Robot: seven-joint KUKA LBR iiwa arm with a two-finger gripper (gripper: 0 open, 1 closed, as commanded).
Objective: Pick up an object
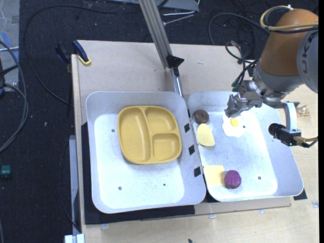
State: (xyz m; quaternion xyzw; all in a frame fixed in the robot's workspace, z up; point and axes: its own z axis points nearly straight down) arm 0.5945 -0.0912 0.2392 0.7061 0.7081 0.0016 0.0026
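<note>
Bins: the left bin (pixel 101 186) and right bin (pixel 283 178) look like white sheet plastic or painted metal, matt, finely speckled.
Tray: the yellow divided tray (pixel 149 134) reads as smooth moulded plastic with a soft sheen.
Toy food: the fried egg (pixel 233 128), pale yellow slice (pixel 205 135) and yellow square (pixel 213 174) look smooth and plastic; the purple piece (pixel 232 178) looks ridged, the brown piece (pixel 201 117) dull.
Arm: the orange band (pixel 286 39) is glossy and smooth, the grey casing satin.
Bench: the bench top (pixel 121 67) looks like pale, matt wood.
Pole: the slanted pole (pixel 154 24) is ribbed, brushed metal.
Floor: dark, rough, carpet-like.
</note>
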